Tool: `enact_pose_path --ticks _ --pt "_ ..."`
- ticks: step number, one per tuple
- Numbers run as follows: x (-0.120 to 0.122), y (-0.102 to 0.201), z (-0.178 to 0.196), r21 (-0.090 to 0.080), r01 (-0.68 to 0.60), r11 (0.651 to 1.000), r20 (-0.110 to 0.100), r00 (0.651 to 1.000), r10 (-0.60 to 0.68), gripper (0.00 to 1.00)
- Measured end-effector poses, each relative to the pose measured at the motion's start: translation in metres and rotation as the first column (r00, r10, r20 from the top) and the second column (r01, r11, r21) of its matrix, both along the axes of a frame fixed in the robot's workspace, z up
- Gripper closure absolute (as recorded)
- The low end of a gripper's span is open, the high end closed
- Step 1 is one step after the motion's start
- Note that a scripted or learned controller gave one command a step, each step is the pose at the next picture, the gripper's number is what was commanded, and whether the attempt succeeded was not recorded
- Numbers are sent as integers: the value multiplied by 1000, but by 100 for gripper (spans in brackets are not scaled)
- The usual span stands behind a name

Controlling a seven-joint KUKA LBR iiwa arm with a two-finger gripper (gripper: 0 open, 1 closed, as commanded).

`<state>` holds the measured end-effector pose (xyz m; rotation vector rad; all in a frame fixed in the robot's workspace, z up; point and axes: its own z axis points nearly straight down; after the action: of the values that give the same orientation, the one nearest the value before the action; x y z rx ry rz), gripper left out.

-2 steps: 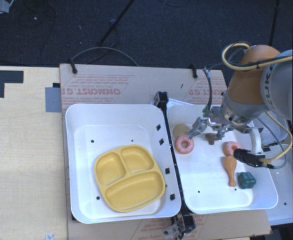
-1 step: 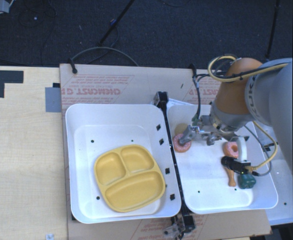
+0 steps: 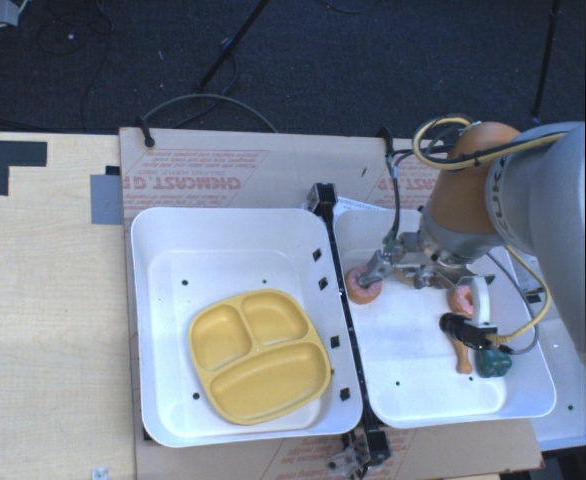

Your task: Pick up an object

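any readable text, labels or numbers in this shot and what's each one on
Red print on the cardboard sheet behind the left bin: appears upside down and mirrored, seems to read "CHEMCRZT" plus further letters, not certain.
Smaller red lines beneath it: too blurred to read.
Red print on the cardboard at the front edge: too blurred to read.
Yellow tray, both bins and the arm: no text legible.

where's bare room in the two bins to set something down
Left bin: a bare strip behind the yellow tray and along its left wall. Right bin: open floor in the near middle, between the divider and the green tool. Crowded at the right bin's far end, around the end effector, pink ring and arm.
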<state>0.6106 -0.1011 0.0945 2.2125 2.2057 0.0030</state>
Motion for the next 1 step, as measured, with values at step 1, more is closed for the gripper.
enact_pose_path --ticks 1 --pt "0 3 10 10 1 1000 -2 1000 -1 100"
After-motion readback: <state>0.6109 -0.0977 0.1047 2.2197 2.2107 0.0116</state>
